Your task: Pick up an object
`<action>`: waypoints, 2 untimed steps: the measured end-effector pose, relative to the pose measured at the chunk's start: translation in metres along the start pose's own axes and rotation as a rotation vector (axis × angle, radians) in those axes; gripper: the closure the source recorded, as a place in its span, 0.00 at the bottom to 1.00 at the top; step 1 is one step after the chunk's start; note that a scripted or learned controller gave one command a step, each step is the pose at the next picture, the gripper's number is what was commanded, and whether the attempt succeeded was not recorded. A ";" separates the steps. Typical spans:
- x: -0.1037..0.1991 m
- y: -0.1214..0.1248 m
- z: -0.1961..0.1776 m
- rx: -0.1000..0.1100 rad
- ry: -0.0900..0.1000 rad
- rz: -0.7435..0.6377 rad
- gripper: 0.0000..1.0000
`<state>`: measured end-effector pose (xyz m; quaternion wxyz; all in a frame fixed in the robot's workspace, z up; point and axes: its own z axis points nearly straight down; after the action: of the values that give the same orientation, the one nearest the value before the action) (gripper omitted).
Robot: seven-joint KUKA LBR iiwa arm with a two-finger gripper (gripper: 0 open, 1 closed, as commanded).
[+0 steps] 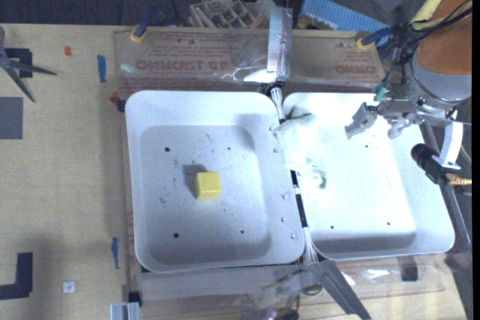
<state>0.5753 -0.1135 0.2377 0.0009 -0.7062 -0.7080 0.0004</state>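
At the near edge of the bench [52,221], below the bins, a metal bracket or stand is cut off by the frame, and I cannot identify it. Two shallow white bins sit side by side, touching along their inner rims. The left bin [150,116] holds one object: a single yellow block [208,185], resting on the bin floor slightly left of the bin's centre, with a dark shadow just beside its upper left edge. Small dark specks are scattered across this floor; they are too small to classify. The right bin [420,236] shows a faint greenish smear near its left wall and a pale crumpled patch at its upper left corner, by the seam between the bins; I cannot tell what either one is. My gripper [375,120] hangs over the upper part of the right bin, well apart from the yellow block. Its two fingers [358,121] stand spread, with nothing between them. My arm enters from the right, and its upper portion, with the orange band [442,49], is cut off by the frame. One cardboard sheet [187,64] with printed lettering lies beyond the bins, its text only partly legible. Farther back, cables and boxes form clutter that is hard to resolve.
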 end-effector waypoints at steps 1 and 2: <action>0.000 -0.017 0.116 -0.002 0.000 -0.684 0.00; -0.007 -0.023 0.073 -0.009 -0.006 -0.963 0.00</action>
<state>0.5519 -0.1201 0.1651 -0.0039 -0.2980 -0.9545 -0.0009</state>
